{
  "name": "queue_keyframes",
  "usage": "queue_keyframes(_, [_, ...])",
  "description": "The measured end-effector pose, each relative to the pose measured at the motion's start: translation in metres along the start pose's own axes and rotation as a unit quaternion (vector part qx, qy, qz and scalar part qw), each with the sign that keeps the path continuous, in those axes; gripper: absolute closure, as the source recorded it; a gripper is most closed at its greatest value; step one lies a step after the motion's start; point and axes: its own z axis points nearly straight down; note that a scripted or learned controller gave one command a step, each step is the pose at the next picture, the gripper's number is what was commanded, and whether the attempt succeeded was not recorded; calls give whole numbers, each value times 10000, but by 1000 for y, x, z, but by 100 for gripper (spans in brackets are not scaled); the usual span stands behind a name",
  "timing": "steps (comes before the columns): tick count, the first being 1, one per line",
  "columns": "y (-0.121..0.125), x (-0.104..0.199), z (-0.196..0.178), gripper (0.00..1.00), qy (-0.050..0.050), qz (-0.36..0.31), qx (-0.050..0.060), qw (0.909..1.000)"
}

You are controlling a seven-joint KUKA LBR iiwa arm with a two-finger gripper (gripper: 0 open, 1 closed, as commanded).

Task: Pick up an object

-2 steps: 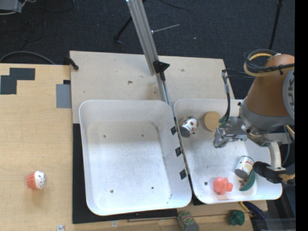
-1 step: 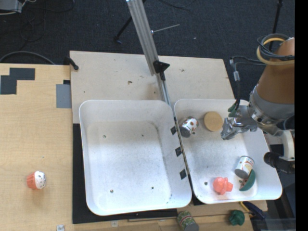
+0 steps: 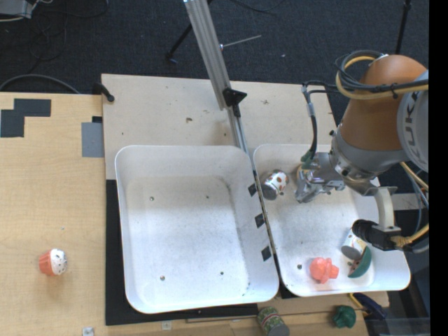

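Bench [image 3: 161, 114] carries two white bins. Left bin [image 3: 140, 166] has nothing in it that I can make out. Right bin [image 3: 294, 222] holds the candidates.

Arm [image 3: 381, 110] reaches in from the right, orange band above the wrist, hand [image 3: 308, 190] low over the upper part of the right bin. Can't tell whether the hand is wide or narrow; the wrist blocks the fingertips from this angle. Nothing visible held in it.

Nearest target: small white-and-red ball-like object [image 3: 274, 183], just beside the hand on its left, close to the divider between the bins. Farther off: orange toy [image 3: 322, 269] near the bin's front edge, green piece [image 3: 360, 263] at the front right corner next to a black part of the rig.

Off the bench surface proper: orange-and-white toy [image 3: 53, 262] on the wooden table at left, green item [image 3: 343, 316] below the right bin.

Risks, my read:
- Round object likely rolls when touched on one side; a closing finger could push it into the divider wall instead of capturing it.
- Hand sits beside it, not over it, so an offset grasp may close on air.
- Divider leaves little finger room on that side.
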Motion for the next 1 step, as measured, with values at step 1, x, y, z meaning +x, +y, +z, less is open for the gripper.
queue_keyframes(1, [19,52,16,100,-4,-4,-8,10000])
